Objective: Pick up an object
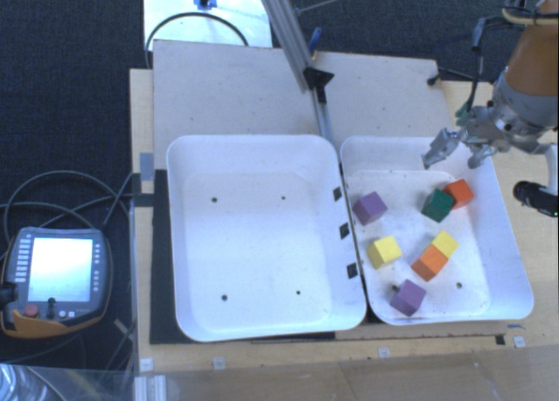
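In right bin (507, 251): seven blocks (384, 251); claw (458, 151) above.

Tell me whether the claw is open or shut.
Open. The claw hangs above the right bin's upper edge with its two fingers spread apart and nothing between them.

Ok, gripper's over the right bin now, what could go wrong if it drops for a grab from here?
1. The green block and the orange-red block touch, so the gripper may wedge on both or push them apart.
2. The yellow block and orange block also sit pressed together, so a clean single pick looks hard there.
3. That green and orange-red pair lies near the bin's far wall; a finger could catch it.
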